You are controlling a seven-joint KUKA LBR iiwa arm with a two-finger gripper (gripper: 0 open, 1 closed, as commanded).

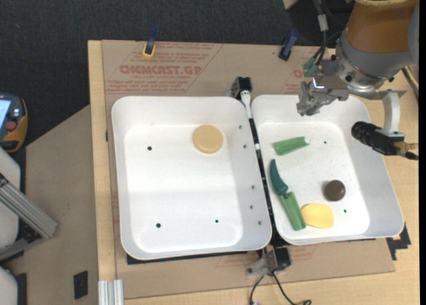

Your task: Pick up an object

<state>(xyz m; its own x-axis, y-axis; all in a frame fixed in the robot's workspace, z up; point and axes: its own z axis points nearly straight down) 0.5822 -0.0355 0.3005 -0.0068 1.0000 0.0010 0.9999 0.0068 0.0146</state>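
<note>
My gripper (311,105) hangs over the far edge of the right bin (379,184), above and a little right of a light green flat piece (290,145). Nothing shows between its fingers. Further forward in that bin lie a dark teal curved piece (276,178) joined end to end with a green stick (293,210), a yellow lump (317,216) and a dark brown ball (334,190). A tan round disc (208,139) lies in the left bin (133,164), towards its far side.
The two bins meet along a black divider with a clamp (241,87) at the far end. A black fitting (373,137) sticks over the right bin's right rim. Blue and yellow clips (150,45) hold the cardboard base.
</note>
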